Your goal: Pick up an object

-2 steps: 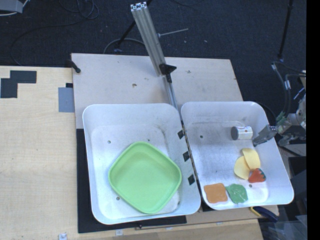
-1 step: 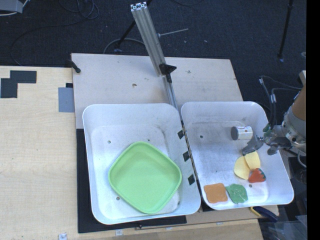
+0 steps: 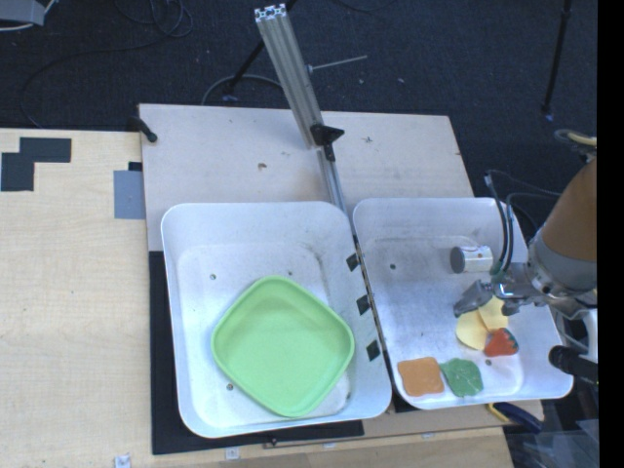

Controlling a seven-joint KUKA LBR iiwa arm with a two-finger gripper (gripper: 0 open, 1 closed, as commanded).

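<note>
While nothing sits between the fingers yet, the choice of what to lift is best read across the bench from the left. First comes the left bin [image 3: 185, 261], holding a green plate [image 3: 283, 344] that lies flat near its front; it looks like thin, stiff plastic, light but broad and low, so I judge its raised rim the only place two fingers could bite. Across the divider, the right bin [image 3: 409, 227] keeps its things bunched in the front right corner. An orange square [image 3: 421, 375] and a green lump [image 3: 462, 376] lie side by side near the front wall, both small and probably soft and light. Just behind them a yellow piece [image 3: 474, 330] touches a red piece [image 3: 500, 342] (toy food, perhaps, though too small to tell), and these would likely be smooth and apt to slip. The gripper [image 3: 478, 302] hangs right over the yellow piece, which seems the likely target, best taken across its narrow width. Whether the fingers are spread or pressed together I cannot tell, since they blur into the objects below.
</note>
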